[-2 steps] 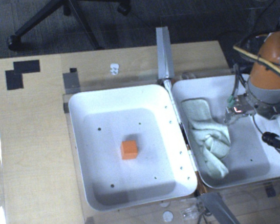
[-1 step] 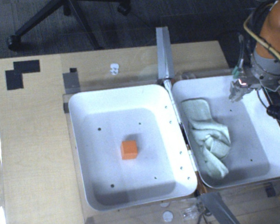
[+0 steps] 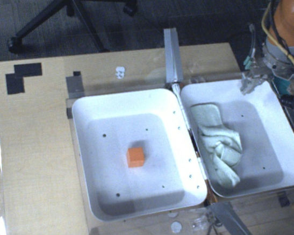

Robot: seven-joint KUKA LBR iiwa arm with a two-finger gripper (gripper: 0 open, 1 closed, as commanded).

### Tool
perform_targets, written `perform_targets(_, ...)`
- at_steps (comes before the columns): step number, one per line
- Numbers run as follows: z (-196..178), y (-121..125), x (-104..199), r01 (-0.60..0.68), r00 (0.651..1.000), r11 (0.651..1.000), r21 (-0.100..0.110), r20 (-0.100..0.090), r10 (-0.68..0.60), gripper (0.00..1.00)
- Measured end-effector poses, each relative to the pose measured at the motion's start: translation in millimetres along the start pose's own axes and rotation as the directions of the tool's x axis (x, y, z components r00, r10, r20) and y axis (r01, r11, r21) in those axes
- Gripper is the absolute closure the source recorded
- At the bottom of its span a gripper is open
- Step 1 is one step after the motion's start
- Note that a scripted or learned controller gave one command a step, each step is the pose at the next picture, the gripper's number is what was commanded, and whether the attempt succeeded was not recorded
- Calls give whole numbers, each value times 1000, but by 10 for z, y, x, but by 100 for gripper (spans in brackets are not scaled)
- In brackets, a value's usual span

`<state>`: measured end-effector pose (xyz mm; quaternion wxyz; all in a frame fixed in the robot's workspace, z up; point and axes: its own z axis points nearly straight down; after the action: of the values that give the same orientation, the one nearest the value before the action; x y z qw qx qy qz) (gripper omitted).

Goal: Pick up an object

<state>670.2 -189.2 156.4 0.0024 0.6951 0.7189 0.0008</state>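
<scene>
Pale wooden bench top [image 3: 30,174] with black tape patches [image 3: 22,76]; beyond it, dark grey carpeted floor [image 3: 197,9] bearing a black wheeled office-chair base [image 3: 75,10].

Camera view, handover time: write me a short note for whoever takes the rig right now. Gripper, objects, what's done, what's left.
Gripper: at the far right corner of the right bin, nothing between its fingers.
Orange cube: near the middle of the left bin, untouched.
Pale cloth: crumpled in the left half of the right bin.
Done: no pick yet.
Left: choose an object, descend, grasp, lift. The cube looks like the simpler target.
</scene>
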Motion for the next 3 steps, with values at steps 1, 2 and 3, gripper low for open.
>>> perform_targets(1, -123, 24, 19, 10, 1000, 1000, -5, 3, -10, 100)
perform_targets(2, -461, -11, 89, -153, 988, 988, 0, 0, 153, 100)
perform_targets(3, -119, -5, -61, 153, 988, 988, 0, -1, -153, 100)
